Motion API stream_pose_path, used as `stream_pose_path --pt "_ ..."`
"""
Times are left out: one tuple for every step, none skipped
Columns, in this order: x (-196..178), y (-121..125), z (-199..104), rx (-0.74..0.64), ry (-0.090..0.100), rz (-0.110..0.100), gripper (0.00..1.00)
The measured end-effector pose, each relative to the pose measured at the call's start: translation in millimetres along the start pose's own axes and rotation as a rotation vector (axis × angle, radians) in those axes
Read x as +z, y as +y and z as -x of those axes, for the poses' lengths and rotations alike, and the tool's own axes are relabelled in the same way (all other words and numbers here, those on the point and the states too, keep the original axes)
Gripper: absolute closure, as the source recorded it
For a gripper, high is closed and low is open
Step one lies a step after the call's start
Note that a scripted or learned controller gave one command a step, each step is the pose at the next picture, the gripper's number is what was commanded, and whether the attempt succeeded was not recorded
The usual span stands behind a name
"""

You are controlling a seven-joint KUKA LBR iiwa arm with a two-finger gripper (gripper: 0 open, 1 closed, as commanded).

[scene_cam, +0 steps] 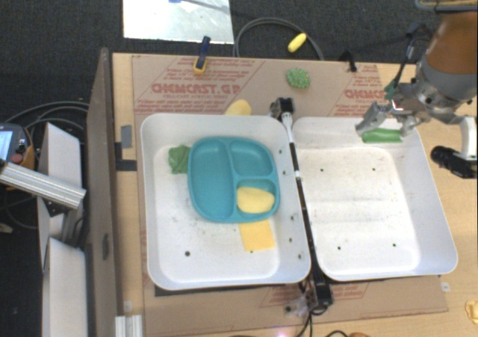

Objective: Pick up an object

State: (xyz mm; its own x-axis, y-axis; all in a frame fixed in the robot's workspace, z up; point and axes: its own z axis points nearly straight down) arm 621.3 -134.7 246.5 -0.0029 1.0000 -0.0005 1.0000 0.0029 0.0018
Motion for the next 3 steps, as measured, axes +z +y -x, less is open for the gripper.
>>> stream_pose_path --pt "-11.1 1.0 -0.3 -0.003 0.0 0.004 1.0" --pt "24.8 -21.8 -55.0 -0.006 0.003 -0.005 1.0" --pt "37.4 -40.4 -114.1 -0.006 0.003 -0.004 1.0"
